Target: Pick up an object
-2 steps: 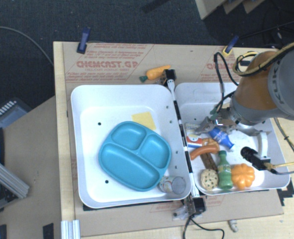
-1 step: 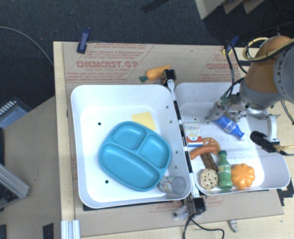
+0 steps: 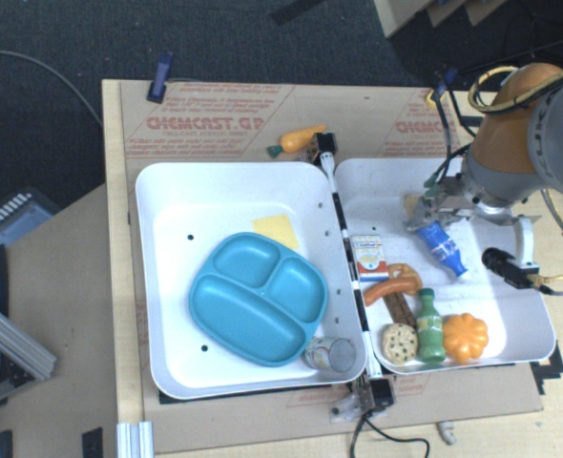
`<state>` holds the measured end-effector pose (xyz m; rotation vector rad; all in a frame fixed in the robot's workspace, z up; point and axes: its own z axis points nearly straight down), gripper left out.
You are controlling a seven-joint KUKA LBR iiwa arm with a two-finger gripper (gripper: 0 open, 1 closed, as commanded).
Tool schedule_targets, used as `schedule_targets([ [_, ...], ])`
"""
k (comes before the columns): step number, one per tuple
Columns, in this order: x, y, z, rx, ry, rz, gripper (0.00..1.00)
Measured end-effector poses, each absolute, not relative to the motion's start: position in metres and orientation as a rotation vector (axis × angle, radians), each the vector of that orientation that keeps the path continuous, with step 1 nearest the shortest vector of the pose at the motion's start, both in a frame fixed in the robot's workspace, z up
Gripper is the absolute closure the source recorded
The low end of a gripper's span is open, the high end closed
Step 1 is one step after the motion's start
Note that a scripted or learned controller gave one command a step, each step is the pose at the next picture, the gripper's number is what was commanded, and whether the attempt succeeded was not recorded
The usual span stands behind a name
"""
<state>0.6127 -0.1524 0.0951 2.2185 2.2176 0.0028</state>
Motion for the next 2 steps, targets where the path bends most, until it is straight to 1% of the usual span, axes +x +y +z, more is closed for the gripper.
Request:
schedule_targets([
  [1,0.657,-0.089,0.186,2.218,2.222,0.004,1.00],
  [2,0.606,-0.028,0.184,2.222,2.224,0.000,1.00],
])
